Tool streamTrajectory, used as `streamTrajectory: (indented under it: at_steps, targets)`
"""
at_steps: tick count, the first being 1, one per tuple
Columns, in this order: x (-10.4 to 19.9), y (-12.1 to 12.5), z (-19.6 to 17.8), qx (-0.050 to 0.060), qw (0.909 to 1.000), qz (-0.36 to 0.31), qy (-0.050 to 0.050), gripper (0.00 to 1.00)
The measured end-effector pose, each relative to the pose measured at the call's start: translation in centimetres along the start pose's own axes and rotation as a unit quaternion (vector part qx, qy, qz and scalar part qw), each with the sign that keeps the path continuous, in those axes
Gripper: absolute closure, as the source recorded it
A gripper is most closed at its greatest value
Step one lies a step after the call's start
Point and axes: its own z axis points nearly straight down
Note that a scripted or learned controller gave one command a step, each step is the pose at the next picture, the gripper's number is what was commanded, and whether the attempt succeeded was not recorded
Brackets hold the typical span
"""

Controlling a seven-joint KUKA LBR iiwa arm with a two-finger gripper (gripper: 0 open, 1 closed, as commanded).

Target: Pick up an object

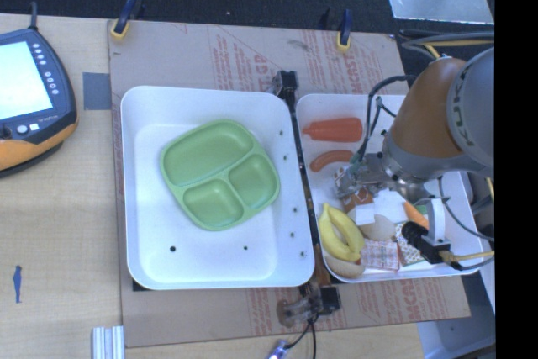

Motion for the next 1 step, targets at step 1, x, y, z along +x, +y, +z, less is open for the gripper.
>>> streamTrajectory:
  at_steps: [1]
  targets:
    - [5.9,2.17,-8.93,-0.001,1.0,0.001,0.002,1.0]
